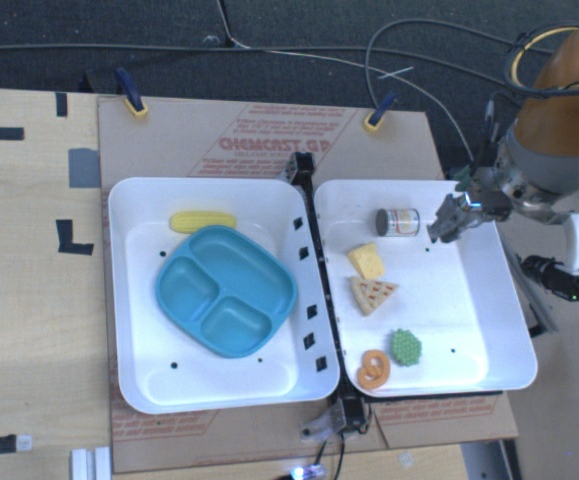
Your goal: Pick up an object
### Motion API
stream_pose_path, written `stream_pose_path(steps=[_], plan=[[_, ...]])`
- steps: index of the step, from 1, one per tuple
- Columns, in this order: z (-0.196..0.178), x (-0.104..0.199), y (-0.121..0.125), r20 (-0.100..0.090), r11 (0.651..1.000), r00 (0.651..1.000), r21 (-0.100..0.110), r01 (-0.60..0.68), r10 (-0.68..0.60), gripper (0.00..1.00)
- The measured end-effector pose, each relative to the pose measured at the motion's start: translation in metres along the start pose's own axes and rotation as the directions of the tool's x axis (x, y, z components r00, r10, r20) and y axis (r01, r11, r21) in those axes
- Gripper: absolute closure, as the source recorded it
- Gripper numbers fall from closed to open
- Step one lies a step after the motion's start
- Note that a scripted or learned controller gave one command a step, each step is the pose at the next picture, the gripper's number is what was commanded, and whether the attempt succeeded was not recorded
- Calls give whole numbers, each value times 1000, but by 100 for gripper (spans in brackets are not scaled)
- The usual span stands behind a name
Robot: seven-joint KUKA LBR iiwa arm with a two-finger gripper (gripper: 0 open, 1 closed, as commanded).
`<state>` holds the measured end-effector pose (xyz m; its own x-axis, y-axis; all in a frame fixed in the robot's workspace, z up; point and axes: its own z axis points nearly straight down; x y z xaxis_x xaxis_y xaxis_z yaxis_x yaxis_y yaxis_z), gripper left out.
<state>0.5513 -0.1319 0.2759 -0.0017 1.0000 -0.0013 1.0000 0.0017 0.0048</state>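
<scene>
Glossy white right bin [489, 298], small cylindrical can [399, 222] lying sideways; dark claw [447, 224] just beside it, grip unclear

1. A blue sectioned plate [227, 290] and a yellow corn cob [203, 222] are showing in the white left bin [129, 308].
2. The white right bin [489, 308] is showing a yellow cheese block [367, 261], a green broccoli piece [405, 347] and an orange pretzel [374, 368].
</scene>
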Motion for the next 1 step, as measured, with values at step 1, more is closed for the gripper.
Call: stream_pose_path(steps=[1], plan=[[11, 62, 3, -2, 1000, 1000, 6, 5, -5, 100]])
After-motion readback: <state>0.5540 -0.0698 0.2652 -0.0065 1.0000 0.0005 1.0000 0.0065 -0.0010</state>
